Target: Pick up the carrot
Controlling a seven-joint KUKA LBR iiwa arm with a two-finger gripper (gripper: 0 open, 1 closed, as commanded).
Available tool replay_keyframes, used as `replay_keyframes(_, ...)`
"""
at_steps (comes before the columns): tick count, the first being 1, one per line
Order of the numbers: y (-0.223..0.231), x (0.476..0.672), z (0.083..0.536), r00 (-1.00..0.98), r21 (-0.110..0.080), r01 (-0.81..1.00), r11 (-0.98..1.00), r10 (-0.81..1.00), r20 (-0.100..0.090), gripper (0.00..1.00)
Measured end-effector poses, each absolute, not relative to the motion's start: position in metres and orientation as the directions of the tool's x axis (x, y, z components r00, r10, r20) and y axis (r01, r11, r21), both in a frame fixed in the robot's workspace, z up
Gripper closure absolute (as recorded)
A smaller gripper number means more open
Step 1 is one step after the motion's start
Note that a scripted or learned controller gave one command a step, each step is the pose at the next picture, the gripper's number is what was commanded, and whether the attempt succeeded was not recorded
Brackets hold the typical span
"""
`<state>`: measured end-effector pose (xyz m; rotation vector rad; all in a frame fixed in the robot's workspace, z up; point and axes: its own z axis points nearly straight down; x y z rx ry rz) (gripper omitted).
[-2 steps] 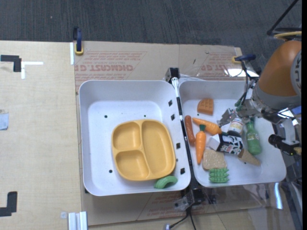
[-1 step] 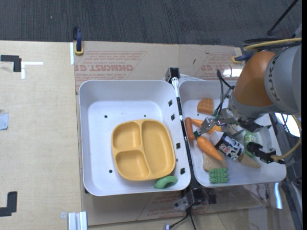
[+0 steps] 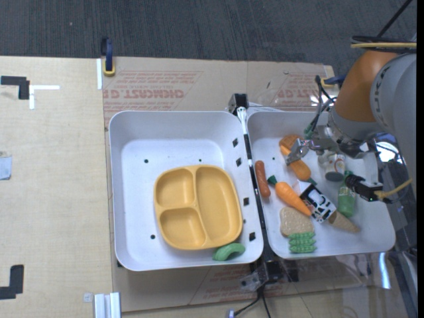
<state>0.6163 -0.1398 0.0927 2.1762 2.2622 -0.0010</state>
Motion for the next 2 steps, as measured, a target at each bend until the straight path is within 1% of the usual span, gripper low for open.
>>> replay_keyframes(1, -0.140, 0.617, 0.102, -0.045, 0.002, 0.999, 0.045, 0.999, -0.005, 1.00)
replay_keyframes(2, -0.059, 0.579, 0.191, 0.049, -0.002, 0.999, -0.049, 0.999, -0.001, 1.00)
